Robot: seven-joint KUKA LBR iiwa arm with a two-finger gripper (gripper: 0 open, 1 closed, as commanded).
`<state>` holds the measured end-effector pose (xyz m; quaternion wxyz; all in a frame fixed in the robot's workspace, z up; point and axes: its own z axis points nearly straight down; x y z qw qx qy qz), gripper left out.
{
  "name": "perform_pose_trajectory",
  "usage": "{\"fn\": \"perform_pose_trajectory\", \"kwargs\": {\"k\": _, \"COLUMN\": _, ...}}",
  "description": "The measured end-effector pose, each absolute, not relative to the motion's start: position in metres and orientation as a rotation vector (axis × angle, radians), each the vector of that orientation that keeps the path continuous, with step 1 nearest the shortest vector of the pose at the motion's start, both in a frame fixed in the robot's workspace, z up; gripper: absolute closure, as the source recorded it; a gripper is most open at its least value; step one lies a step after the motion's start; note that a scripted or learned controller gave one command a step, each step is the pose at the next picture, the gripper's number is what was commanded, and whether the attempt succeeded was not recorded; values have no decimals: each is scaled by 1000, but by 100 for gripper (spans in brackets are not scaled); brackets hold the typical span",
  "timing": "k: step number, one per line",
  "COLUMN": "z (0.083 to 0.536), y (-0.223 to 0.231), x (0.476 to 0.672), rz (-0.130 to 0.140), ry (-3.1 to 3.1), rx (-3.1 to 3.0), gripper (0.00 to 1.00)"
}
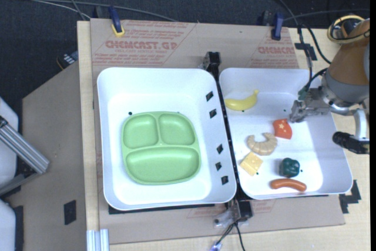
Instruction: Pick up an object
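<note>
The right bin (pixel 329 150) holds several toy foods: a yellow banana (pixel 242 101), a red strawberry-like piece (pixel 282 129), a tan croissant (pixel 262 143), a yellow cheese wedge (pixel 252 163), a dark green pepper (pixel 289 167) and an orange sausage (pixel 288 185). My gripper (pixel 297 113) hangs low over the right bin's upper right part, just above and right of the red piece. Nothing shows between its fingers.
The left bin (pixel 111 126) holds a green divided plate (pixel 160 147). Black clips line the wall between the bins. The arm's grey and orange wrist (pixel 349 70) covers the right bin's far right corner. Cables run over the bench's back edge.
</note>
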<state>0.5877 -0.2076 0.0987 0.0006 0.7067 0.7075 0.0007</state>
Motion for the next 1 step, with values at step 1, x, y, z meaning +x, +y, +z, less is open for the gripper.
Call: {"fn": "perform_pose_trajectory", "kwargs": {"k": 1, "z": 147, "y": -206, "x": 580, "rz": 3, "ry": 2219, "rx": 2219, "gripper": 100}}
